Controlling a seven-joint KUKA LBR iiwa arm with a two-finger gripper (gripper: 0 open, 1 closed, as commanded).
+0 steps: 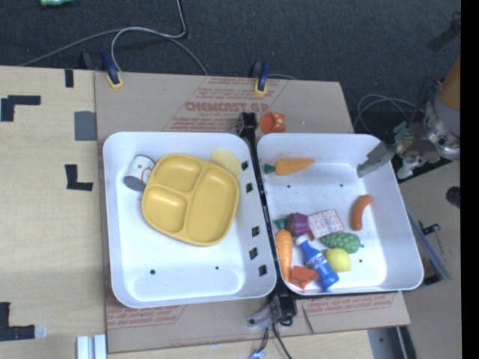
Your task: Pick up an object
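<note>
Bins (pixel 120 200): white, both of them
Divided plate (pixel 189 199): yellow
Carrots (pixel 293 166): orange — green at the leaf end
Sausage (pixel 361 211): reddish orange
Bottle (pixel 318 264): blue, with a white cap
Grapes (pixel 342 240): green
Lemon (pixel 338 259): yellow
Small card (pixel 325 222): white with a red pattern
Worktop (pixel 45 223): pale wood, black marks
Cardboard sheet (pixel 217 103): brown — red print
Clamps (pixel 111 72): blue and yellow

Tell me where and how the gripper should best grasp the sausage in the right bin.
Probably across its middle, from straight above. The sausage lies flat and nearly lengthwise along the right bin's right wall, apart from the other toys, so fingers closing across its narrow width should have room on both sides. The gripper sits above it at the rim.
</note>
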